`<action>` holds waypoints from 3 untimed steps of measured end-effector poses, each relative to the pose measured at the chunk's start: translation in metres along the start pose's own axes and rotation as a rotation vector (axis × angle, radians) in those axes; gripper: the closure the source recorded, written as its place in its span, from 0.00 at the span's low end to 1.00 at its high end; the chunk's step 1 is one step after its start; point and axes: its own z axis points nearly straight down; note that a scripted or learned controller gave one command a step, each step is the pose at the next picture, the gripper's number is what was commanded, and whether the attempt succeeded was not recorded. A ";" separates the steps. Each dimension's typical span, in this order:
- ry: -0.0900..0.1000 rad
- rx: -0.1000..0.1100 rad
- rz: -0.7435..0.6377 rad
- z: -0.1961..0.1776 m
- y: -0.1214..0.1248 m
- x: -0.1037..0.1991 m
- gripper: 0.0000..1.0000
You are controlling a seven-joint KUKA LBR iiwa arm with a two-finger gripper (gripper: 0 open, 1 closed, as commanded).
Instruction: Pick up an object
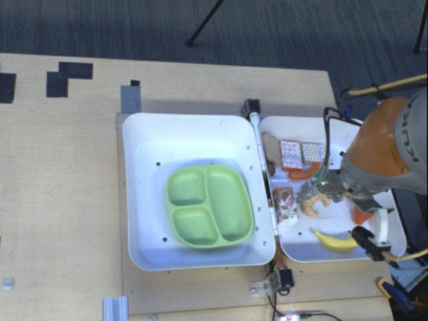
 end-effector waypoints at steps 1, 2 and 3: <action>0.000 -0.003 -0.002 -0.010 0.002 0.000 1.00; 0.000 -0.003 -0.002 -0.010 0.002 0.001 0.00; 0.001 -0.006 -0.005 -0.021 0.003 0.001 1.00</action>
